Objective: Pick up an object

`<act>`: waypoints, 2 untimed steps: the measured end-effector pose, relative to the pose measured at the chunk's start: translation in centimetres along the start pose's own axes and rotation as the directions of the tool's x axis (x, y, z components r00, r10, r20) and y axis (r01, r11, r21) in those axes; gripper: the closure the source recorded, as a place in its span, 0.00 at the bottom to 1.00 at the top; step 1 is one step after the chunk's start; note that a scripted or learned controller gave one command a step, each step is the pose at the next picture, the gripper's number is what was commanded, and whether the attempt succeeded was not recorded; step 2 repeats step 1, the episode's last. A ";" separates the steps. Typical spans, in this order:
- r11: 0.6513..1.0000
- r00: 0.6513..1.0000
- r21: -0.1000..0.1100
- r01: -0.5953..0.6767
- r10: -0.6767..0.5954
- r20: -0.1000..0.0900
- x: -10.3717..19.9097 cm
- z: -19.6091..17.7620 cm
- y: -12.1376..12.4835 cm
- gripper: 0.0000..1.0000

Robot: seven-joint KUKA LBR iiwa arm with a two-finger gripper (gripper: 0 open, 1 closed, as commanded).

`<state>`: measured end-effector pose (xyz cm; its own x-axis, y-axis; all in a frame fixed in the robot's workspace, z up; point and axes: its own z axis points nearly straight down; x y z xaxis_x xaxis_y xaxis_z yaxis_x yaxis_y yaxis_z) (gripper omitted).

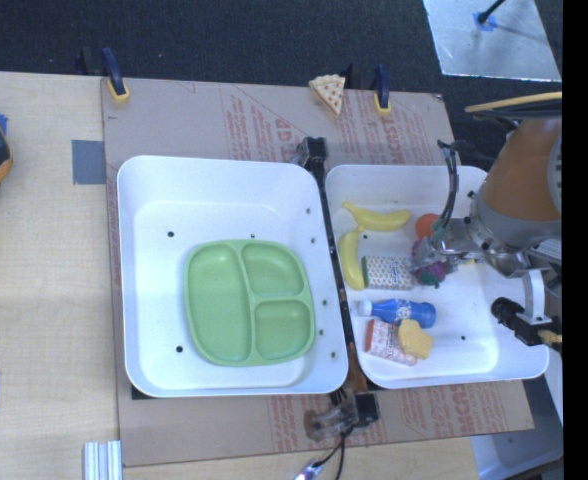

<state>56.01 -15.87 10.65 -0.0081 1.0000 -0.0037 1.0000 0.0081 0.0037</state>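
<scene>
From the camera view, the gripper point(436, 263) was down in the right bin point(474, 363), sitting low over the cluttered middle, just right of a small patterned packet point(387, 271) and below something orange-red point(428, 224) near the bin's back wall. I honestly couldn't tell how the gripper was set, too dark and blurry there, and I couldn't see anything clearly in its grip. Candidates were all packed close: two yellow bananas point(376, 217), one lying across and one running down beside the divider, a blue-and-white bottle point(402, 312) below the packet, and a yellow lump point(415, 340) on a red-and-white wrapper point(382, 340) toward the front. My worry was the crowding: closing there could've caught the packet's edge plus a neighbour, or just shoved things sideways. The flat packet looked likely to slip out on the lift. The arm's cable point(450, 183) also hung close to the bin wall, so a snag seemed possible. The left bin point(144, 298) held just a green divided plate point(248, 303), well apart from all this on the surface point(34, 298).
</scene>
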 end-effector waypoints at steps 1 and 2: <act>1.000 1.000 0.006 -0.002 0.002 -0.004 10.0 -8.6 1.2 1.00; 1.000 1.000 0.006 -0.002 0.002 -0.004 10.0 -8.6 1.2 1.00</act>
